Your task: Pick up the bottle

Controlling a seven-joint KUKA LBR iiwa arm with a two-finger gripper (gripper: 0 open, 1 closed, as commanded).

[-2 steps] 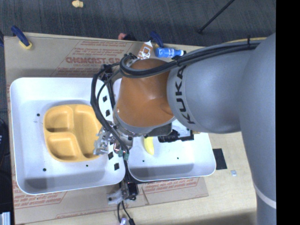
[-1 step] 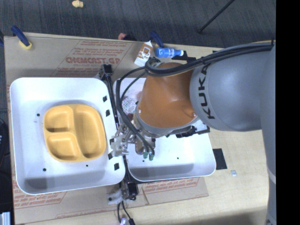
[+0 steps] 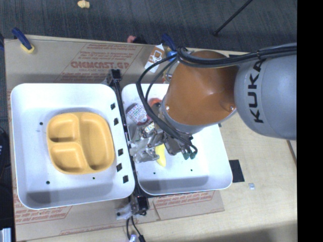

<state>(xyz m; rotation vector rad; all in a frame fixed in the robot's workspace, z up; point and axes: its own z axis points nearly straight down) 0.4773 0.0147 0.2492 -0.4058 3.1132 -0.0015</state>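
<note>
The arm's orange wrist (image 3: 199,92) hangs low over the right bin (image 3: 212,178) and hides most of what lies in it. My gripper (image 3: 145,147) reaches down at the bin's left side, close to the wall between the bins. A small clear item with a red and white label, likely the bottle (image 3: 135,112), lies just behind the gripper at the bin's left edge. I cannot tell whether anything sits between the gripper's fingers.
A yellow piece (image 3: 161,159) and a green piece (image 3: 190,155) lie next to the gripper. The left bin (image 3: 25,183) holds a yellow divided plate (image 3: 79,141). Blue clamps (image 3: 22,40) sit on the cardboard behind the bins.
</note>
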